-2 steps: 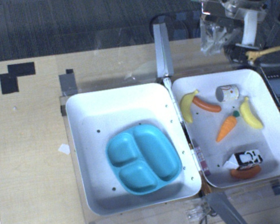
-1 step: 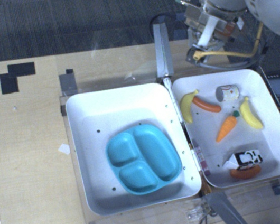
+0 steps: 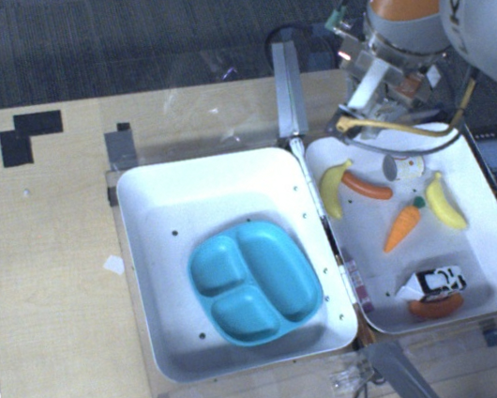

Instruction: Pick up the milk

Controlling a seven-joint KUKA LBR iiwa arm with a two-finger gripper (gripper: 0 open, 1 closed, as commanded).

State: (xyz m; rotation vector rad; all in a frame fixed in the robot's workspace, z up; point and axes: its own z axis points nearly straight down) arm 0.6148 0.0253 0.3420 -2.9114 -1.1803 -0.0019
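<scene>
The claw [image 3: 388, 88] hangs over the right bin's [image 3: 481, 169] far rim; whether it is apart or together cannot be told. Just below it lie a curved banana [image 3: 333, 186] and a glossy sausage [image 3: 366, 187]. Well below, near the front wall, lies the boxy black-and-white milk [image 3: 441, 280].

Glossy blue plastic tray [image 3: 256, 282] lies in a smooth white bin [image 3: 159, 257] on pale wood bench [image 3: 48, 305].
</scene>
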